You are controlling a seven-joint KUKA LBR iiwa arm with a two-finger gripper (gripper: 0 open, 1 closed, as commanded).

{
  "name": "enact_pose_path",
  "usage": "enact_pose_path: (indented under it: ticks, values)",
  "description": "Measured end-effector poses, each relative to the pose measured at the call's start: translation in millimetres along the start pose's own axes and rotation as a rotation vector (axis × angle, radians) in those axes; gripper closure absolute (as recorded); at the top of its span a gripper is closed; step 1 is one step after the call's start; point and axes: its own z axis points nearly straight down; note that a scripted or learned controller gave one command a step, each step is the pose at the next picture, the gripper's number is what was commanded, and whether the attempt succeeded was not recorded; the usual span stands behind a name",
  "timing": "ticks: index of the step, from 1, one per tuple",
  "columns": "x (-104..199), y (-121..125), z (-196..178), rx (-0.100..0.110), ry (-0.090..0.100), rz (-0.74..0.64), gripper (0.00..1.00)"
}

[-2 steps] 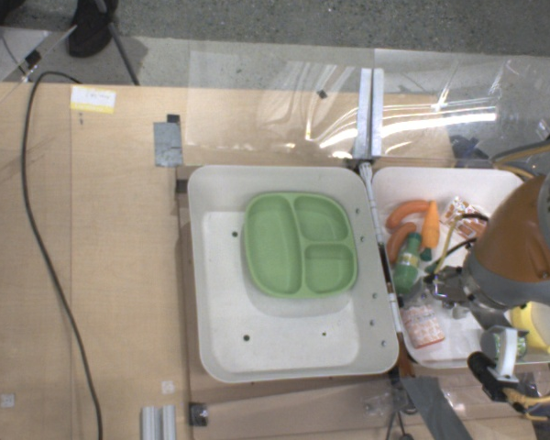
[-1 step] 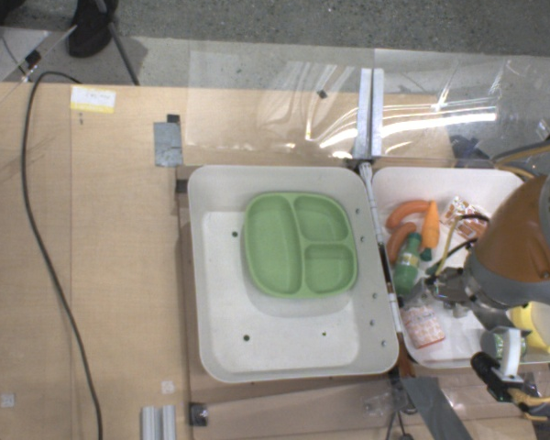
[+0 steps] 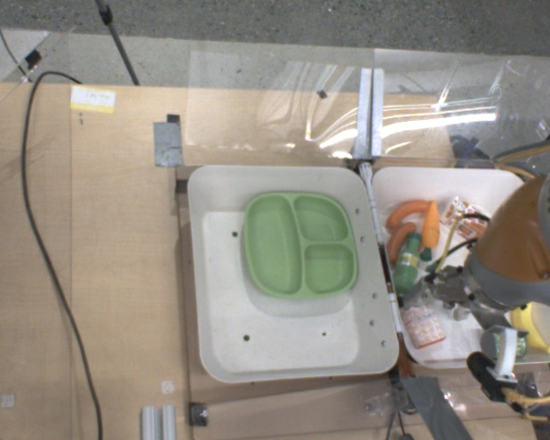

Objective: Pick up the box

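Gripper (image 3: 437,287) low in the right bin (image 3: 412,183), mostly hidden under the arm (image 3: 522,246); grip state can't be told. Box (image 3: 423,324) lies flat just below it, near bin's front-left corner. Green tray (image 3: 301,244) w/ 3 compartments sits in left bin (image 3: 211,337).

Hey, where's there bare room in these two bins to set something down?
Left bin: bare floor in front of the green divided plate and along its left wall. Right bin: crowded with hot dogs, a green bottle, a box and the arm.
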Motion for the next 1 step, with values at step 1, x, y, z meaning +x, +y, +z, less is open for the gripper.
enact_pose_path:
  ticks: [1]
  values:
    - [2.4,-0.8,0.1,0.000,-0.001,0.020,0.00]
